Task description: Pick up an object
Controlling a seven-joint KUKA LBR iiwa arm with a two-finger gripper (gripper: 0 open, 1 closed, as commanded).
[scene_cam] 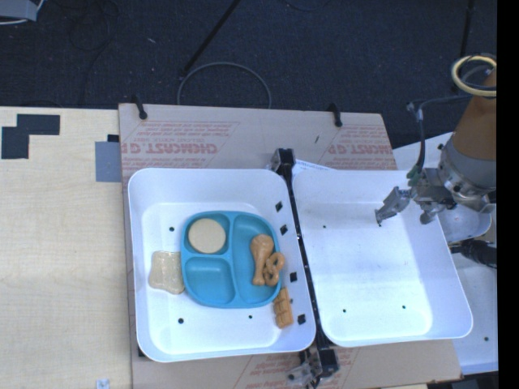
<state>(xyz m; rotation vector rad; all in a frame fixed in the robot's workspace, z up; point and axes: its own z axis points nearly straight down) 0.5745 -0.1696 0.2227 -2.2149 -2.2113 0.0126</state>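
Item: we log a tan twisted pretzel-shaped piece (266, 259) in the blue plastic divided tray (212, 286), long axis twelve-to-six, at nine o'clock from our pincer (403, 204), whose spread we cannot tell.

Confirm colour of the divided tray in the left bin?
Blue. The divided tray shows clearly in the camera view.

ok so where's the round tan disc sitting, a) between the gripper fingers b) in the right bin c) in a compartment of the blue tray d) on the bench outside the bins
c: the round tan disc lies in the upper-left compartment of the blue tray, which rests in the left bin, far from the gripper over the right bin.
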